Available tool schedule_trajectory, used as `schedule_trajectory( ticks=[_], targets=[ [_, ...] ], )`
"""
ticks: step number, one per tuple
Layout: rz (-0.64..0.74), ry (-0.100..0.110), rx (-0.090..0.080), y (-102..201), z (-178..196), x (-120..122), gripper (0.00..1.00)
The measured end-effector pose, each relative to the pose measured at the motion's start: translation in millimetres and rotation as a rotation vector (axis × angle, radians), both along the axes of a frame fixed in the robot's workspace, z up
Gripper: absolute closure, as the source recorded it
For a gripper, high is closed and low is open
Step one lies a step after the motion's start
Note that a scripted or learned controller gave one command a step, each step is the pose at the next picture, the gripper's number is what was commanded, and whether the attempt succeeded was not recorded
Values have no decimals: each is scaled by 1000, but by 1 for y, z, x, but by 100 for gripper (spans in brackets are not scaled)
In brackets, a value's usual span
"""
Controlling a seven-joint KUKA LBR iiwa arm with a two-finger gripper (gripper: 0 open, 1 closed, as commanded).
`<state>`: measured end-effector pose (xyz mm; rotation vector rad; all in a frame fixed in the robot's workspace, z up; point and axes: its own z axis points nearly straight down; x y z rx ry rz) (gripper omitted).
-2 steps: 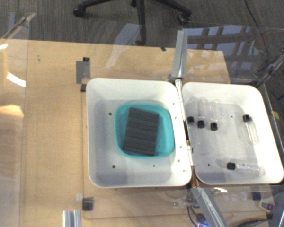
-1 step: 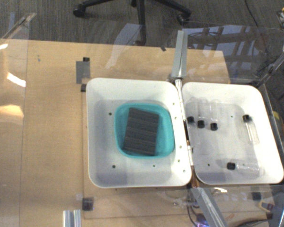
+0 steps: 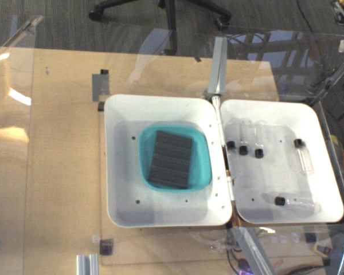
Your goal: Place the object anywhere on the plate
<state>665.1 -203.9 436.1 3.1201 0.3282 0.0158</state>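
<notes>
A dark grey ribbed rectangular block (image 3: 171, 158) lies flat on a teal square plate (image 3: 203, 160) in the middle of the left white bin (image 3: 123, 171). The block is turned slightly clockwise and sits fully inside the plate's rim.
The right white bin (image 3: 309, 125) holds several clear tubes with black caps, such as one at the right (image 3: 302, 154) and one near the front (image 3: 292, 201). A metal divider post (image 3: 218, 67) rises behind the gap between the bins. An office chair base (image 3: 166, 4) stands beyond the bench.
</notes>
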Motion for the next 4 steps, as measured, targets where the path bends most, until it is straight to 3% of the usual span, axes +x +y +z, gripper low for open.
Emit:
schedule_trajectory(
  ticks=[1,2,3,4],
  targets=[
    [-2,3,1,-1,0,-69,0],
    [-1,1,1,0,-1,0,0],
    [-3,3,1,-1,0,-70,0],
    [-1,1,0,0,0,-8,0]
  ],
)
